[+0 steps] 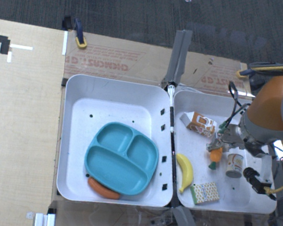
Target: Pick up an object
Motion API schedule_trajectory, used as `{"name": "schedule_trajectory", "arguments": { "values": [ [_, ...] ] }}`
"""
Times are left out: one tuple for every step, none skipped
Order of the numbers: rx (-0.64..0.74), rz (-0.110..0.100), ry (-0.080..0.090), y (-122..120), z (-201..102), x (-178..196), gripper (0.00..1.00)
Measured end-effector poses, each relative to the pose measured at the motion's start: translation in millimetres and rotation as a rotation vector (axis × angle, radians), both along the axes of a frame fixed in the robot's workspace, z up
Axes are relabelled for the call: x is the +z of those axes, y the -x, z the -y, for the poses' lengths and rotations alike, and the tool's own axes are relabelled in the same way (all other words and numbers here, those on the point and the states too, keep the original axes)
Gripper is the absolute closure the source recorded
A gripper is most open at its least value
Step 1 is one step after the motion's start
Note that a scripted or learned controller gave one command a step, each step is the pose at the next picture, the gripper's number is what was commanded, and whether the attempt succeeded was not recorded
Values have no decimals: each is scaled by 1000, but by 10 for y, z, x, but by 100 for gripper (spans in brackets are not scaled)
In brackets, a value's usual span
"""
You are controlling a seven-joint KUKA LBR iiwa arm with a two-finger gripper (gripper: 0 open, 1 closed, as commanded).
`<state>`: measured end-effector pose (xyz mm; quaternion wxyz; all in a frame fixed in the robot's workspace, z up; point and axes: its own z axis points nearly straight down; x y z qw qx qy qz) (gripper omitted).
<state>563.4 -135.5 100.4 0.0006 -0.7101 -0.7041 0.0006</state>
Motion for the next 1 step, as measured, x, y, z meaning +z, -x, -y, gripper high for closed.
{"name": "schedule_trajectory", "arguments": {
  "values": [
    [11,0,1,-102,-214,1244,100]
  ]
}}
